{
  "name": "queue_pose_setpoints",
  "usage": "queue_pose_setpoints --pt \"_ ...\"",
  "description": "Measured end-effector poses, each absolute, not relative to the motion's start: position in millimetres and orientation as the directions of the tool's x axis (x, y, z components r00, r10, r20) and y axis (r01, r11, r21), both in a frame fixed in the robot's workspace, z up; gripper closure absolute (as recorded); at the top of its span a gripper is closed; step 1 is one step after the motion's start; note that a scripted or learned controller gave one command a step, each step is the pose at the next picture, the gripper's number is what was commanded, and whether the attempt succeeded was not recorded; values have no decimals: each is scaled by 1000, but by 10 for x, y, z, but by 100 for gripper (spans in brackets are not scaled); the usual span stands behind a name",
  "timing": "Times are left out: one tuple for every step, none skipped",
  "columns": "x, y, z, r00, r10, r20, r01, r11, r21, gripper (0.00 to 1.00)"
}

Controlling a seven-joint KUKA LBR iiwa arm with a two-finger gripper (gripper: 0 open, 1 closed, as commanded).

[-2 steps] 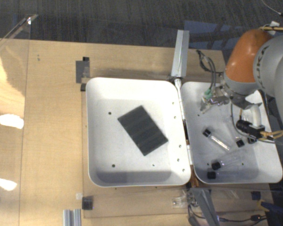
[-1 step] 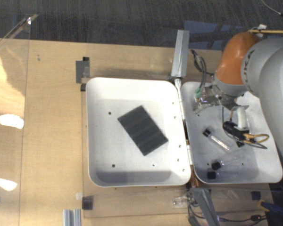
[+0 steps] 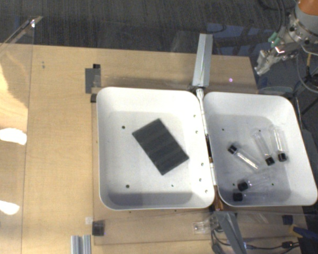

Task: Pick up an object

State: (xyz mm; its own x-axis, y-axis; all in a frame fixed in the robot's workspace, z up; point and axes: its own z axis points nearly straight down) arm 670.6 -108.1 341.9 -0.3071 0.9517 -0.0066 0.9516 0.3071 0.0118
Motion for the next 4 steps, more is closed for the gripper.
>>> queue_pose_setpoints --pt "6701 -1375 1451 -468 884 -3 884 468 5 100" --pt "6723 -899 893 -426 905 -6 905 426 11 100" --pt "6711 -894 1381 -433 901 -4 901 433 9 100" --pt "6709 -894 1377 -433 901 -4 901 433 8 0"
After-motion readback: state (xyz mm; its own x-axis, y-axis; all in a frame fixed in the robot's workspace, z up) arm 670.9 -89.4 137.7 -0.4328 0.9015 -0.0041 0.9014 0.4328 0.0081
